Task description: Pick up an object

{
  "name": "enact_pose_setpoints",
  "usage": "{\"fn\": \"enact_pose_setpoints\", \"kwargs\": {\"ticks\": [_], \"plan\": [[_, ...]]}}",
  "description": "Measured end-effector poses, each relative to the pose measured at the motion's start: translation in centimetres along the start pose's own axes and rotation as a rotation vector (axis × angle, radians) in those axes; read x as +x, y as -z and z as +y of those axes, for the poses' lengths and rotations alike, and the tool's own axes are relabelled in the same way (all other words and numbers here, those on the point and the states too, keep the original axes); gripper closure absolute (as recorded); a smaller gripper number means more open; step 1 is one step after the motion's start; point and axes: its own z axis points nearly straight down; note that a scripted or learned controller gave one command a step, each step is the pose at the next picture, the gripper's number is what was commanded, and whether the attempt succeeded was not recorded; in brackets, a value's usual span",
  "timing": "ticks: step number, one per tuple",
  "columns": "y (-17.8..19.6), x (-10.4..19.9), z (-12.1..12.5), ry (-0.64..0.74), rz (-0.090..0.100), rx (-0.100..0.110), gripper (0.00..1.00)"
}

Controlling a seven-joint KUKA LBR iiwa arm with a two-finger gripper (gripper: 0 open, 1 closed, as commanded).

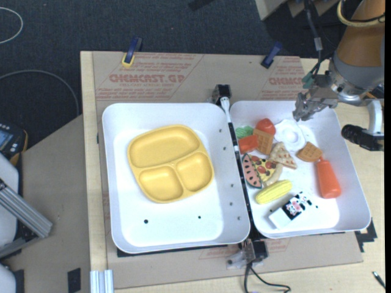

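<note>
Nearest the right bin's (pixel 351 209) front edge: one black-and-white carton (pixel 290 210); just behind it, one yellow corn cob (pixel 273 191); toward the right edge, one orange bottle (pixel 327 177); mid-bin, pizza slice (pixel 261 169), toast pieces (pixel 282 156), one white disc (pixel 291 136); near the left wall, orange and green toys (pixel 252 138). Left bin (pixel 116 163): one yellow divided plate (pixel 169 162), centred. My gripper (pixel 303 112) hangs above the right bin's far edge, holding nothing.
</note>
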Motion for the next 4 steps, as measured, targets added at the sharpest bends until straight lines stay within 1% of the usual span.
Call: {"fn": "enact_pose_setpoints", "kwargs": {"ticks": [2, 3, 4], "plan": [[0.7, 7.1, -4.7, -0.001, 0.0, 0.0, 1.0], [-0.2, 11.3, -6.6, -0.002, -0.001, 0.0, 1.0], [-0.6, 16.6, -9.2, 0.001, 0.0, 0.001, 1.0]]}}
